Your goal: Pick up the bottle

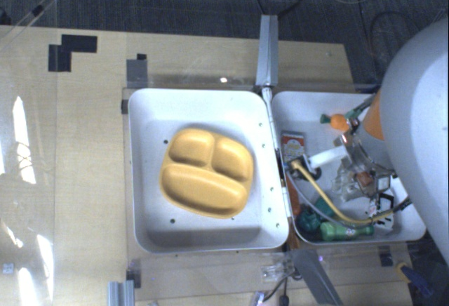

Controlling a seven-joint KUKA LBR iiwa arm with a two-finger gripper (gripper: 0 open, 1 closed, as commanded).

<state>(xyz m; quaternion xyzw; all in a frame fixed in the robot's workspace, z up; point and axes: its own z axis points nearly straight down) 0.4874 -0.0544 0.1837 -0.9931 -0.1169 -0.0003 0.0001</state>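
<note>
Bottle (335, 230): I think it is the green thing lying on its side at the near edge of the right bin (415, 229), but it is small and hard to be sure
Yellow cord (319, 192): it bends over the mess and ends just beside the bottle
Hand (361, 175): it is low over the middle of the right bin, in the clutter; I cannot tell if it is apart or together, and I see nothing held in it
Red box (292, 142): farther back, by the wall between the bins
Left bin (140, 171): has a yellow tray (208, 171) in it
How to do it well: come nearer, go down on the middle of the bottle, miss the cord, squeeze, then lift slowly
</note>
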